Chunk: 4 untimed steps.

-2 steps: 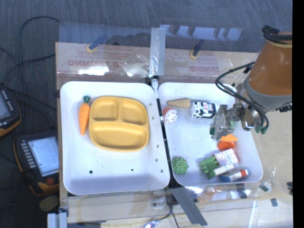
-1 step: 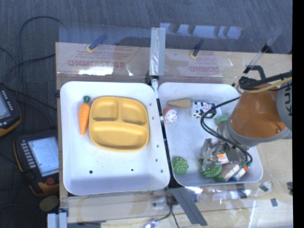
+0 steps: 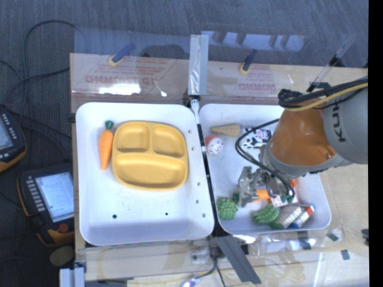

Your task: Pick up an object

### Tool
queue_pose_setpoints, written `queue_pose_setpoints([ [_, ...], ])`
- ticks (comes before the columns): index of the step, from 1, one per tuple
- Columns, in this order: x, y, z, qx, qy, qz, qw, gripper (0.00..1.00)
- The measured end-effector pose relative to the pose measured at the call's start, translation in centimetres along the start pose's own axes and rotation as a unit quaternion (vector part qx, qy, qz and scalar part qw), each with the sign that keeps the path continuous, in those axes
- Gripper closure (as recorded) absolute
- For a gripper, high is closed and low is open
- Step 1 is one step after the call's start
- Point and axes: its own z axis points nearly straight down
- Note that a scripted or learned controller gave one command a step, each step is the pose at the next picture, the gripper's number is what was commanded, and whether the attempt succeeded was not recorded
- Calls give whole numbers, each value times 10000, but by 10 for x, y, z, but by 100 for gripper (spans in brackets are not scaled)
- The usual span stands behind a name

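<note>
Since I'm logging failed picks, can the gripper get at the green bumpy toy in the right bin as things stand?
Probably yes: the green bumpy toy lies uncovered on the right bin floor, just beside the gripper.

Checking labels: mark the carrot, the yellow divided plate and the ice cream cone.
carrot (image 3: 106,149), camera view, middle of the orange body.
yellow divided plate (image 3: 149,155), camera view, ridge between compartments.
ice cream cone (image 3: 225,129), camera view, middle of the cone.
</note>
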Motion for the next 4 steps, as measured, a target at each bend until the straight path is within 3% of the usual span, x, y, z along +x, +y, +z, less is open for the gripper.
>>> queue_pose_setpoints([
  [1, -51, -3, -204, -19, 45, 1148, 9934, 100],
  [2, -47, -7, -7, -24, 47, -519, 9986, 100],
  [3, -134, -21, -118, -35, 33, 22, 10000, 100],
  [4, -93, -47, -6, -28, 48, -1086, 9941, 100],
])
